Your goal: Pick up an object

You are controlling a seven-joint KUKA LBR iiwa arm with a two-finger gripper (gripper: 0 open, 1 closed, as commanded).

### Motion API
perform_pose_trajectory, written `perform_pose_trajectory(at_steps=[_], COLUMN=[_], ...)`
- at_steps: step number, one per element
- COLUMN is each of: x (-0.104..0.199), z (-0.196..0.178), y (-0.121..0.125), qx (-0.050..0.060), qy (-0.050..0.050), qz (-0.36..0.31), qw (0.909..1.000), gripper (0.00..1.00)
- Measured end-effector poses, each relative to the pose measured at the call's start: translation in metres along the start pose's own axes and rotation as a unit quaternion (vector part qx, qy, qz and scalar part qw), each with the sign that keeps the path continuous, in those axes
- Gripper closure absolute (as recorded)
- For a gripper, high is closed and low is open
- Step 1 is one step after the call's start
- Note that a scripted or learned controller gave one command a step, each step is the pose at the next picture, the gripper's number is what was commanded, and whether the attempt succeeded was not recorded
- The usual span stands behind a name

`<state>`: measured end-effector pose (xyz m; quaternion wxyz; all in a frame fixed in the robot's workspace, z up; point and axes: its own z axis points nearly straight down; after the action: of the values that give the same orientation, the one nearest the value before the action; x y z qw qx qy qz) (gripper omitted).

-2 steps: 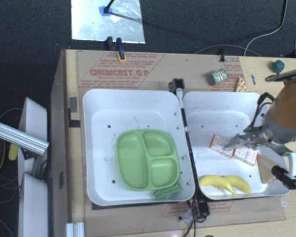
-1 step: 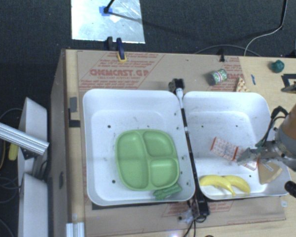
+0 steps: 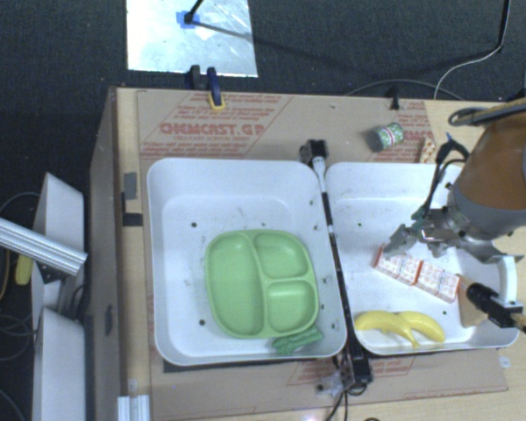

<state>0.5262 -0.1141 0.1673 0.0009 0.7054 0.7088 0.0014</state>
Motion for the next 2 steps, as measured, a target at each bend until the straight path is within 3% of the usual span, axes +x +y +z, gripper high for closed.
perform_pose_trajectory(at_steps=[1,2], x=[0.003,-0.043], z=[0.049,0.079], y=[0.015,-0.012], qx=[0.002,-0.005], qy=[0.000,-0.002], qz=[0.001,0.001], qw=[1.0000,1.0000], gripper=[0.00,0.00])
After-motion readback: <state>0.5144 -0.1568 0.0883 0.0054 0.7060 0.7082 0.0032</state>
